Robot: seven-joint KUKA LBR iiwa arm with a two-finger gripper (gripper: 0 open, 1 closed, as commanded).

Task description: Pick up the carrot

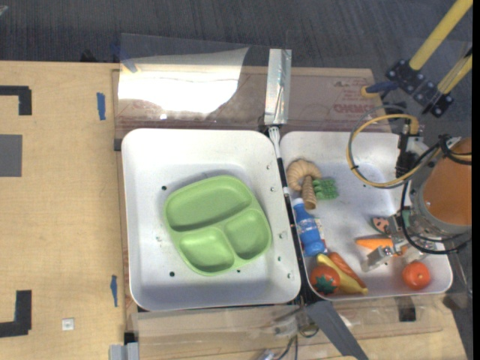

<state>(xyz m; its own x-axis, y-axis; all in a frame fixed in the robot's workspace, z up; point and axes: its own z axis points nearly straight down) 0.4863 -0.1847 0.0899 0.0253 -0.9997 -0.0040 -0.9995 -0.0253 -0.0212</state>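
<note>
Carrot [369, 241] at jaws [386, 240], right bin [442, 282]

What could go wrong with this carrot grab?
1. The claw sits at the carrot's end, so a grip there may slip or tip it.
2. The tomato lies close by and could get knocked.
3. The yellow cable loops over the right bin and might snag as the arm moves.

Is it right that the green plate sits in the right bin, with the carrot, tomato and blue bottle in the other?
No. The camera view shows the green plate in the left bin; the carrot, tomato and blue bottle lie in the right bin.
</note>
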